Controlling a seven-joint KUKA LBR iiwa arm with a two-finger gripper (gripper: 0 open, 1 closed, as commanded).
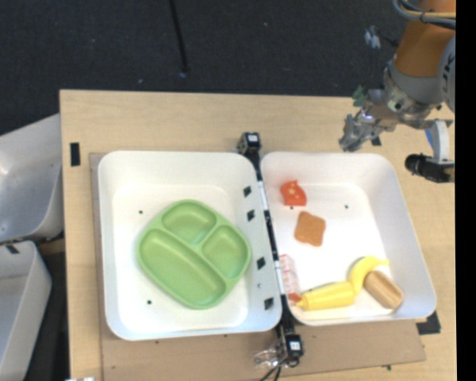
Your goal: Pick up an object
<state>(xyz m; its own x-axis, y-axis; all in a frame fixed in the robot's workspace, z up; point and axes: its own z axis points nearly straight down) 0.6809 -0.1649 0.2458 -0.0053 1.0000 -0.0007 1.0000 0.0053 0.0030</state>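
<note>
Gripper (357,137) hovers above right bin's (404,205) far rim, metallic, finger state unclear. Inside that bin: glossy red chunk (293,193), flat tan toast-like piece (309,228), yellow banana (366,269), brown cylinder (383,290), yellow corn-like cob (328,296). Left bin (111,236) holds green three-compartment plastic tray (193,252).

A divided tray (193,253) lies in the left bin (115,213). In the right bin (397,189), two small pieces (293,193) (310,228) sit toward the back, three others (327,295) (366,268) (383,290) along the front wall.
</note>
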